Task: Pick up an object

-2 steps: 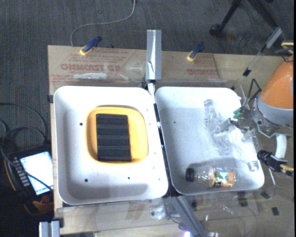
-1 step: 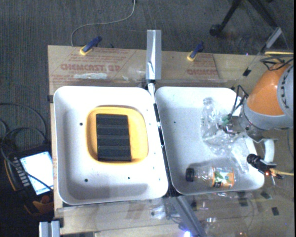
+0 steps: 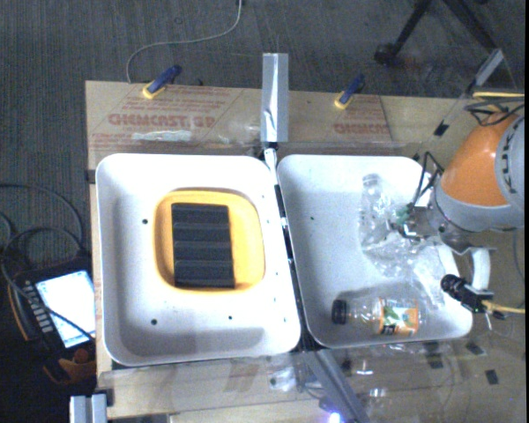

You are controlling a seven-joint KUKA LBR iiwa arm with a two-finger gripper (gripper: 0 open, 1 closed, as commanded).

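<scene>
two shallow white bins side by side on a cardboard-topped bench [image 3: 203, 117], left bin [image 3: 123, 263] and right bin [image 3: 322, 236], rims touching along the middle. in the left bin, a yellow tray-like object [image 3: 251, 236] with a black ribbed block [image 3: 203, 245] set in its centre. in the right bin, a crumpled clear plastic bottle [image 3: 379, 223] toward the right wall, upper half of the bin, and a second clear bottle [image 3: 379, 314] lying on its side near the front edge (dark cap pointing left, orange label around the body). grey arm with orange band [image 3: 480, 170] reaching in from the right, over the right bin's far-right rim. gripper [image 3: 416, 223] low at the crumpled bottle's right edge, touching or just beside it; cannot tell its grip state, nor whether anything sits in it, since dark wrist parts and clear plastic blur together there. two blue-and-yellow clamps [image 3: 161, 81] on the bench's back edge, well apart. a tablet [image 3: 66, 302] on the floor to the left.
</scene>
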